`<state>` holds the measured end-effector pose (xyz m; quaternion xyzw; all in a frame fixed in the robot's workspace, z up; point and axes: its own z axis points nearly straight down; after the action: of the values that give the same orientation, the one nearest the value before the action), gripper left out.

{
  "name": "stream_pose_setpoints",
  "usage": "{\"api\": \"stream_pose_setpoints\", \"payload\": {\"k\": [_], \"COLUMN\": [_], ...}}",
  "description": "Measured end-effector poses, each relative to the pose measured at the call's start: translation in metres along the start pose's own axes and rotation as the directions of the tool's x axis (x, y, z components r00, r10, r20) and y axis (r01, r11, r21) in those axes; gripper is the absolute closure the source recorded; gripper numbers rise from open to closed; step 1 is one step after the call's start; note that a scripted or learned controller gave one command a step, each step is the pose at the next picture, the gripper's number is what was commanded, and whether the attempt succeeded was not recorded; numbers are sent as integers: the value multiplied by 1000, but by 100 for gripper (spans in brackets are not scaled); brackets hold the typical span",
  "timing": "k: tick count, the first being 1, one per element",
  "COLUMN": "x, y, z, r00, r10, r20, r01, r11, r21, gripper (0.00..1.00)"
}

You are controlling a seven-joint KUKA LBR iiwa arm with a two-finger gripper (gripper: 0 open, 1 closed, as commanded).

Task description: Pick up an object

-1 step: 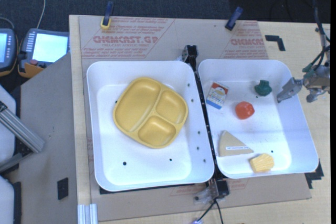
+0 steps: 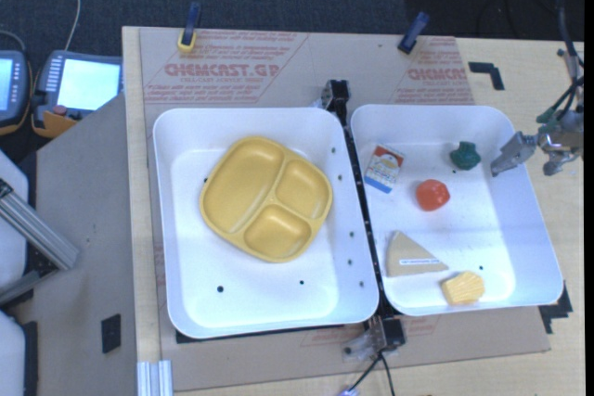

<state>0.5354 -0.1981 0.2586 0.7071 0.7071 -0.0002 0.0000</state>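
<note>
Gripper [image 2: 531, 155] being held at the right bin's [image 2: 529, 227] far right edge — arm cut off by the frame.

Its fingers are seen spread apart, clamping nothing; the green object [image 2: 465, 156] — shape hard to make out — is lying just beside them, the red ball [image 2: 432, 195] nearer the middle.

Both bins are white: the left bin [image 2: 176, 227] and the right bin [image 2: 529, 227]. The divided plate [image 2: 266, 198] is yellow. The small carton [image 2: 382, 168] is white with red and blue print. The round fruit [image 2: 432, 195] is red-orange, the wedge [image 2: 415, 255] pale cream, the small block [image 2: 462, 287] yellow, the small toy [image 2: 465, 156] dark green. The tabletop [image 2: 139, 199] is light tan with red lettering.
</note>
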Motion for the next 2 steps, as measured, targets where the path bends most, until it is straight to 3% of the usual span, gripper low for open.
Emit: {"api": "stream_pose_setpoints", "payload": {"k": [2], "x": [17], "y": [-10], "z": [96], "r00": [1000], "r10": [0], "r20": [-3], "r01": [0], "r11": [1000], "r21": [6], "gripper": [0]}}
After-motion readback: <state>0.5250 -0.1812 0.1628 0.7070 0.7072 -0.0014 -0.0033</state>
